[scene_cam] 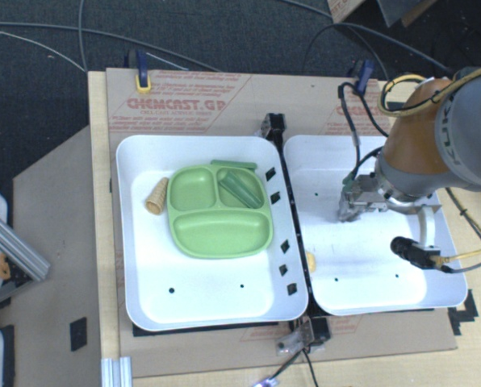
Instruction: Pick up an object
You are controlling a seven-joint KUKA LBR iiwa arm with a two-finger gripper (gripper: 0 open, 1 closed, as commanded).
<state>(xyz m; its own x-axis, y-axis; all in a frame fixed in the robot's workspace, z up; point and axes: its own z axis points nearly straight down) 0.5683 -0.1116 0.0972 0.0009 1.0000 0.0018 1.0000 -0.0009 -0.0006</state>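
A green divided plate (219, 211) lies in the left bin (144, 280). A darker green flat object (242, 186) rests in the plate's upper right compartment and reaches over its top rim. A tan cone-shaped piece (156, 196) lies against the plate's left edge. My gripper (353, 206) is low over the right bin (370, 289), near its middle-left floor, pointing down. I see nothing beneath or beside it on the white floor. The grey arm with its orange band (418, 139) comes in from the right.
A small yellowish bit (310, 260) sits at the divider between the bins. Black clips (273, 125) hold the bin rims. A black cable plug (411, 252) hangs over the right bin's right side. Cardboard (184, 99) underlies both bins.
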